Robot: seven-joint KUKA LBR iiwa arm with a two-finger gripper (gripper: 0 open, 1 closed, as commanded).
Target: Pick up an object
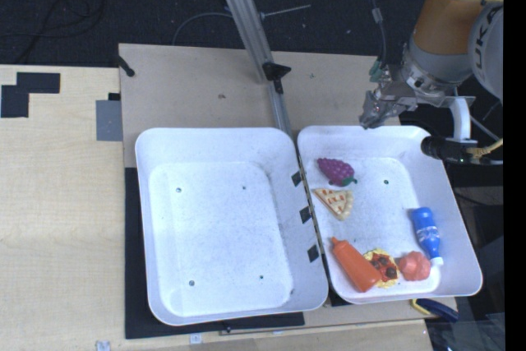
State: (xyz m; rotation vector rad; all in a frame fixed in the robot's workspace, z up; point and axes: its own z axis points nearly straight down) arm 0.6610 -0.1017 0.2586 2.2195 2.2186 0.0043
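I count two white bins, plus one each: grapes, waffle slice, orange bottle, blue bottle, red ball.

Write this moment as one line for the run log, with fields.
gripper: above far rim of right bin, nothing held | right bin: grapes, waffle slice, orange bottle, blue bottle | pick: not yet done

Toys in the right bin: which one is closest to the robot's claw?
The purple grapes. They lie at the bin's far end, just below the gripper; the waffle slice, blue bottle and orange bottle lie farther away.
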